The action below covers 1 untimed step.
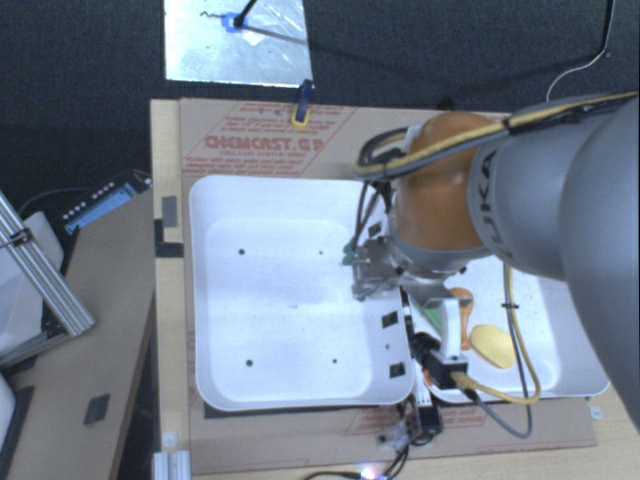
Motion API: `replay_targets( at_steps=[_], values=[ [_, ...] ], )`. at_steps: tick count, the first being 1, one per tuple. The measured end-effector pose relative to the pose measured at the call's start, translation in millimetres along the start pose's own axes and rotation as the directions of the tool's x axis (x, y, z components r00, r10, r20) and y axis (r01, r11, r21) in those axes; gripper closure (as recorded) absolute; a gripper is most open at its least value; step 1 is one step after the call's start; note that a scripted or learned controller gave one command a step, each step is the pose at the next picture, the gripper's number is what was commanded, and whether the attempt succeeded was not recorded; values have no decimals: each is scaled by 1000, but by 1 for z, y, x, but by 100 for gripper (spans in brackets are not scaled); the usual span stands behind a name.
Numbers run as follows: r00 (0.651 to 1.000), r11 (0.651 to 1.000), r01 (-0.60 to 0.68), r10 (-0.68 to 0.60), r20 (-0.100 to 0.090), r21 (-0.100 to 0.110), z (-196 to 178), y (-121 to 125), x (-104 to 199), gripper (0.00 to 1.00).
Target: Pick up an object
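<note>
From above, the left bin (290,298) sits bare white. The right bin (560,368) holds a yellow object (492,346), with green (436,318) and orange pieces (460,294) beside it. The arm (520,198) hides the end effector; I cannot tell its state.

Arm (540,183) over right bin (575,368)

Two bins sit side by side on a cardboard sheet (265,138) laid over the bench (100,348): the left bin (285,298) at centre, the right bin (560,353) at its 3 o'clock. The arm (540,198) hangs over the seam between them. In the right bin, a rounded object (493,345) lies at the arm's 5 o'clock. A foil sheet (238,26) lies at 12 o'clock beyond the cardboard.
</note>
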<state>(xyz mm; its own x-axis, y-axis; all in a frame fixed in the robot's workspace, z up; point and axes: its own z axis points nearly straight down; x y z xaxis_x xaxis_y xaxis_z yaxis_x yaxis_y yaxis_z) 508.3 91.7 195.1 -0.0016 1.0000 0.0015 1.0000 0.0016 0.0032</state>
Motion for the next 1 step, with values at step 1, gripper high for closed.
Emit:
replay_targets(
  at_steps=[1],
  values=[
    [1000,1000,3,-3,1,1,11,26,3,100]
  ],
)
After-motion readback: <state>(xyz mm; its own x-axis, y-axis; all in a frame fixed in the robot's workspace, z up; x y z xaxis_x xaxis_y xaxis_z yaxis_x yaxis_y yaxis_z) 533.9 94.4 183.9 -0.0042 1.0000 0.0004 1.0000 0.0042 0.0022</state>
